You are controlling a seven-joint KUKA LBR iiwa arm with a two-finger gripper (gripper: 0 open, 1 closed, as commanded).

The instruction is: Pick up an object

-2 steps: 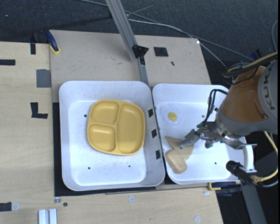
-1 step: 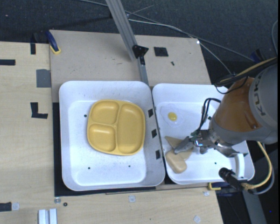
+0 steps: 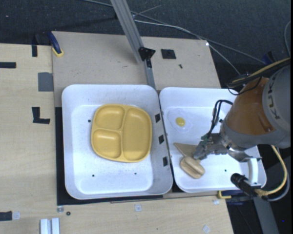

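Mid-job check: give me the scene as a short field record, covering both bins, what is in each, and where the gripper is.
left bin: holds a yellow divided plate, lying flat near the middle
right bin: holds a small yellow piece toward the far side, a tan bread-shaped object near the front, and a flat tan wedge beside it
gripper: low inside the right bin, just above the bread-shaped object and at the wedge's edge
jaws: state cannot be told from this view
grasp: no object seen held

Even overhead light, soft shadows, slightly blurry.
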